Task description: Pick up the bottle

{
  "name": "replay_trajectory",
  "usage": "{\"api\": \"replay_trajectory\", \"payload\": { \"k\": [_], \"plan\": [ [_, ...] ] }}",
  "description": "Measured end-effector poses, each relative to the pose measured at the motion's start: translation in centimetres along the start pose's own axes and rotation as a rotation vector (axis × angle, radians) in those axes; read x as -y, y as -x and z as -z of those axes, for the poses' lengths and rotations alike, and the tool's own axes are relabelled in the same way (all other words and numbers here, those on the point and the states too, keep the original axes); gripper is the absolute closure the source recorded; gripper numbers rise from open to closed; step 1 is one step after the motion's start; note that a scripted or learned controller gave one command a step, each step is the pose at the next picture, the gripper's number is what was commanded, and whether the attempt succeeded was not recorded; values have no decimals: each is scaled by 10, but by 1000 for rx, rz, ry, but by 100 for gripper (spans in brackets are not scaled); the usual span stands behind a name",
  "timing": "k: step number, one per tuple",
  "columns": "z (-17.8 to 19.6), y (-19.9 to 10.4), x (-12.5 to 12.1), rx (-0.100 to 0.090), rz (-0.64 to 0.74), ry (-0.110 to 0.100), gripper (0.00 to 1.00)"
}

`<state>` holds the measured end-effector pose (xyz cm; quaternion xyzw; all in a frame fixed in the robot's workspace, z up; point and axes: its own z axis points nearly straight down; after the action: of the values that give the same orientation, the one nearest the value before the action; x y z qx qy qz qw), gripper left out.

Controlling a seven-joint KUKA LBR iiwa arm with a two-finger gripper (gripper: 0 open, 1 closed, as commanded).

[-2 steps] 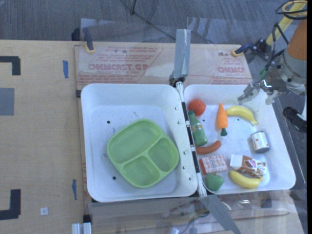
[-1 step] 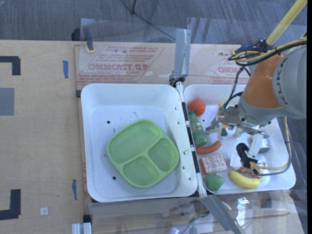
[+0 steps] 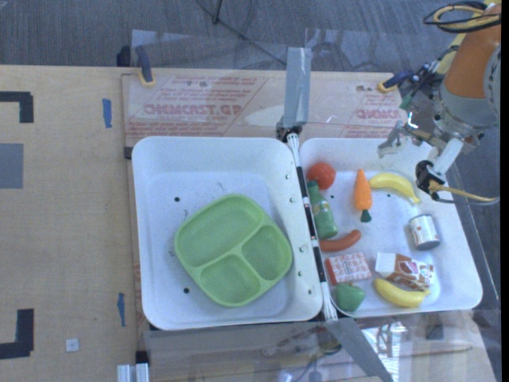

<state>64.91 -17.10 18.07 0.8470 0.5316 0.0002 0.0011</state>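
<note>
Green and narrow, the bottle [image 3: 322,211] you want lies in the right bin [image 3: 465,237], hard against its left wall, just below a tomato [image 3: 322,174] and above a sausage [image 3: 340,241]. To its right you see a carrot [image 3: 363,190], then a banana [image 3: 394,185], with a bare patch of white floor between them and a metal can [image 3: 423,231]. Near the bin's front edge sit a red box [image 3: 347,267], a carton [image 3: 408,269], a second banana [image 3: 400,293] and a green pepper [image 3: 348,296]. Your gripper [image 3: 412,144] hangs over the bin's far right corner, well apart from the bottle; you cannot tell how its fingers stand. The left bin [image 3: 155,181] holds a green divided plate [image 3: 233,250]. Behind both bins lies cardboard [image 3: 199,106] with red print too blurred to read.
</note>
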Motion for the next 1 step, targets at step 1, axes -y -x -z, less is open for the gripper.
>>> {"api": "replay_trajectory", "payload": {
  "k": [1],
  "plan": [
    [-92, -14, 70, -2, 238, 4, 0]
  ]
}}
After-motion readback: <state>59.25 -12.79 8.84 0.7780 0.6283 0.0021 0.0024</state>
